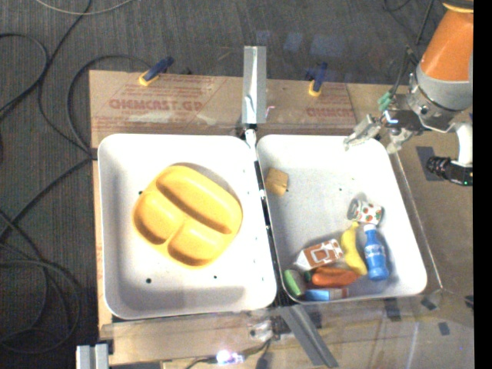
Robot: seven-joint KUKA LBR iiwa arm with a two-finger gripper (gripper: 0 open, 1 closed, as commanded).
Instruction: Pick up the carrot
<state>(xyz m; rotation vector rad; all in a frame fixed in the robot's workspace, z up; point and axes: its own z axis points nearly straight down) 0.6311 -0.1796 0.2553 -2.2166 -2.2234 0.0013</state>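
The carrot [335, 276], orange-red and short, lies in the near corner of the right bin [323, 167], packed among other toy foods. My gripper [376, 140] hangs over the far right corner of that bin, well away from the carrot. Its fingers [358, 136] are spread open with nothing between them. The orange-banded arm rises behind it at the right edge.
Around the carrot lie a yellow banana [354, 250], a blue bottle [374, 257], a white and red box [321, 252], a green piece [293, 283] and a spotted cup [367, 212]. A tan block [277, 181] sits by the divider. The left bin [123, 283] holds a yellow divided plate [188, 214].
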